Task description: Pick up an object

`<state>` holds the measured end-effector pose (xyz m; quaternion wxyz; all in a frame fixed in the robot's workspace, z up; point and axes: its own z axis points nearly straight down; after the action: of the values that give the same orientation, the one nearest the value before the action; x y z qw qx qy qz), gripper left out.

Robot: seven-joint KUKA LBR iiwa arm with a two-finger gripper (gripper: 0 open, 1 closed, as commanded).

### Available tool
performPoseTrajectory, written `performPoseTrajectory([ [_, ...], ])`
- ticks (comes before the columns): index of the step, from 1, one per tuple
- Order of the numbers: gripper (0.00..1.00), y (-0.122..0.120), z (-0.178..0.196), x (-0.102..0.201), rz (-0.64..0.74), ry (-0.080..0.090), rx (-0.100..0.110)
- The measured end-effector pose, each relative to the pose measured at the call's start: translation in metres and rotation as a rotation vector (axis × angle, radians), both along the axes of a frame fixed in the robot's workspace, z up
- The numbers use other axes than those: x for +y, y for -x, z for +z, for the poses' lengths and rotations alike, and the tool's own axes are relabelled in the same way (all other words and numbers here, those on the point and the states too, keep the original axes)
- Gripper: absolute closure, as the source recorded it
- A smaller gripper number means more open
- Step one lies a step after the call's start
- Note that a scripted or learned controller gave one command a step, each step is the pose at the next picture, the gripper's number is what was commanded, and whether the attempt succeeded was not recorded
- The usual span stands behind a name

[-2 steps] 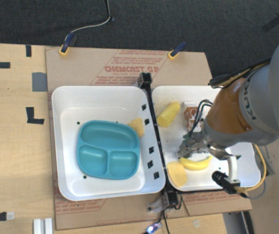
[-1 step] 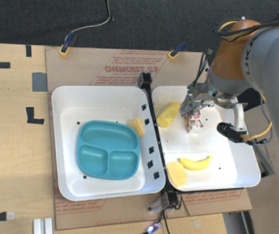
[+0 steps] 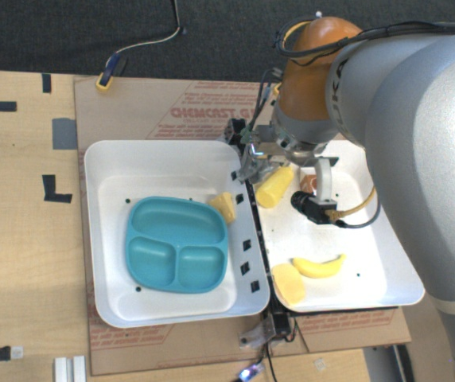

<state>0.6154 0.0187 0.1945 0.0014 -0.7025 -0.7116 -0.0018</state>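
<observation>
My gripper (image 3: 253, 164) hangs over the divider between the two white bins, near their far end. A yellow cylinder-shaped object (image 3: 275, 188) lies tilted in the right bin (image 3: 386, 285), just right of and below the gripper, touching or very close to it. I cannot tell whether it is held. A small yellow chunk (image 3: 225, 205) sits in the left bin (image 3: 104, 213) by the divider. A yellow banana (image 3: 320, 267) and a pale yellow wedge (image 3: 289, 284) lie at the near side of the right bin.
A teal divided plate (image 3: 178, 243) takes up the middle of the left bin. A small reddish object (image 3: 309, 183) peeks out under the wrist. The arm's grey body (image 3: 402, 110) covers the right bin's far right. A black cable end (image 3: 315, 207) hangs beside the wrist.
</observation>
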Motion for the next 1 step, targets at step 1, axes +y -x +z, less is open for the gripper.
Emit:
performPoseTrajectory([
  [1,1.0,0.0012,0.162,0.0945,0.002,-0.002,-0.017],
])
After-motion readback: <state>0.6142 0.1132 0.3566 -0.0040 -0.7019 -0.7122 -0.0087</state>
